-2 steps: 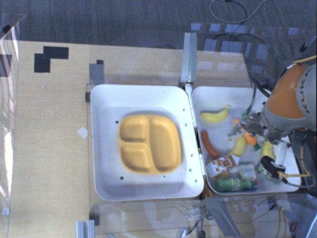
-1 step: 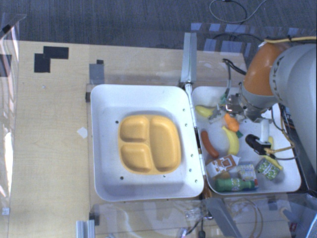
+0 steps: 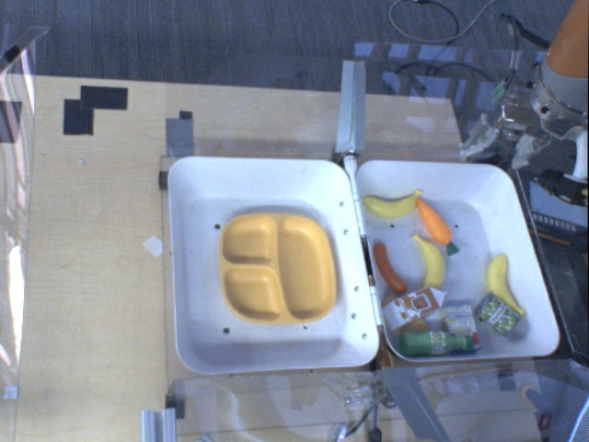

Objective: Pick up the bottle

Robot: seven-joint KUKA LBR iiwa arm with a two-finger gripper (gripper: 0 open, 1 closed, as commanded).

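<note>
The bottle [image 3: 438, 343] is green with a label and lies on its side along the front wall of the right bin [image 3: 529, 219]. It is wedged below a brown-and-white carton [image 3: 413, 308] and a small pale carton [image 3: 457, 319]. My gripper [image 3: 504, 134] hangs beyond the right bin's back right corner, far from the bottle and above the bench rather than the bin. Nothing shows in its grasp. The arm's orange band [image 3: 568, 46] is at the top right.
The right bin also holds three bananas [image 3: 392, 205] [image 3: 431, 260] [image 3: 498, 280], a carrot [image 3: 434, 222], a sausage [image 3: 388, 266] and a green carton [image 3: 498, 314]. A yellow divided plate [image 3: 276, 267] sits in the left bin [image 3: 193, 247]. Cables lie behind the bins.
</note>
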